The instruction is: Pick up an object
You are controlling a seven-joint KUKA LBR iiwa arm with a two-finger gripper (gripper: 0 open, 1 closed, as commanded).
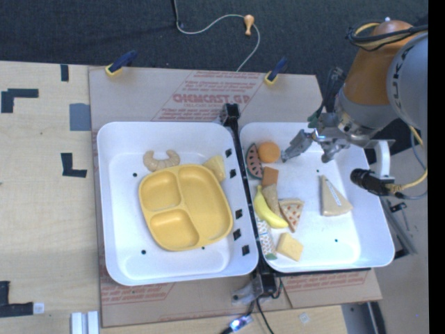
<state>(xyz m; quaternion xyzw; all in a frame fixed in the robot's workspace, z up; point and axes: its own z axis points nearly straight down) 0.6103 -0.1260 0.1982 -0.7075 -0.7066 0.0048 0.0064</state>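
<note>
Red print, hard to read, was seen on cardboard (201,99) under two bins. Over the right bin (361,252), the gripper (311,147) was spread open, nothing held. Beside it lay an orange (270,152).

Left bin (111,207) white, right bin (361,249) white. Divided plate (184,207) yellow. Banana (268,213) yellow. Orange (269,152) orange. Watermelon slice (252,162) red, dark seeds, green rind. Cheese cube (289,246) pale yellow. Cardboard (201,96) tan, red print. Arm (379,68) grey, orange band. Clamps (120,62) blue-yellow.
</note>
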